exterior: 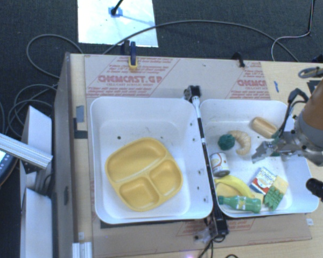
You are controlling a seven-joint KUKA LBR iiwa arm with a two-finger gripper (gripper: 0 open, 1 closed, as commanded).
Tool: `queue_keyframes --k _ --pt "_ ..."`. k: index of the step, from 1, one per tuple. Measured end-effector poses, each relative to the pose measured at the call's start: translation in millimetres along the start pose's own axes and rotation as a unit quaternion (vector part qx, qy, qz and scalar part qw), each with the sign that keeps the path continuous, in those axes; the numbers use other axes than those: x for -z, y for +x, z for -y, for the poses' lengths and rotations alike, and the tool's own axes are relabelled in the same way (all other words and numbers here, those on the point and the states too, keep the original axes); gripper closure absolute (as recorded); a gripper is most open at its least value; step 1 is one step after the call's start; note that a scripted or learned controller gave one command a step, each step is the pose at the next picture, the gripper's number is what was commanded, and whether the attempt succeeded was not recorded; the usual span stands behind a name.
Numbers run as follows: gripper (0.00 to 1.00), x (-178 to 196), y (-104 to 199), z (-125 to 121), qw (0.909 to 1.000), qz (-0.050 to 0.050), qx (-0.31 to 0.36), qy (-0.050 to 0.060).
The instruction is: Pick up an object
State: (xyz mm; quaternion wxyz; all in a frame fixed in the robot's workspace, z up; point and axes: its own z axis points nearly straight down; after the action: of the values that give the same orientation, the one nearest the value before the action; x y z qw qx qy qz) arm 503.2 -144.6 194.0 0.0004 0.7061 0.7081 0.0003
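Nearest the camera, along the front edge of the right bin (296,206), a green bottle (238,202) lies on its side against the rim, with a banana (232,186) just behind it. From the left, the left bin (105,112) holds a yellow divided tray (144,173) and nothing small enough to grasp, so any pick has to come from the right bin. A black divider bar (200,138) runs between the two bins. Just right of it a small can (219,164) rests close to the banana; further back a dark green ball-like piece (226,142) touches a tan croissant-shaped piece (242,141), and a bread-roll shape (264,126) sits near the rear wall. Toward the front right, a small printed packet (262,179) and a yellow-and-green toy (276,191) lie side by side, touching or nearly so.

The gripper (264,150) hangs low over the middle of the right bin, right of the croissant-shaped piece, pointing left. Its fingers look spread apart, with nothing between them; the view is small, so that reading is tentative.

The risks follow from the crowding. A descent between the croissant piece and the packet could land on bare floor and close on nothing. The rounded pieces may roll or squirt out as the fingers close. The flat packet offers little edge to pinch, and touching neighbours could be nudged aside or dragged up together.
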Motion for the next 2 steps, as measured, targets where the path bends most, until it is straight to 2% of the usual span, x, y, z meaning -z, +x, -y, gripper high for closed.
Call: queue_keyframes --k 1,2 --pt "0.00 -74 17 -78 1.0000 0.000 0.000 0.000" --pt "0.00 -110 29 -146 1.0000 0.000 0.000 0.001"
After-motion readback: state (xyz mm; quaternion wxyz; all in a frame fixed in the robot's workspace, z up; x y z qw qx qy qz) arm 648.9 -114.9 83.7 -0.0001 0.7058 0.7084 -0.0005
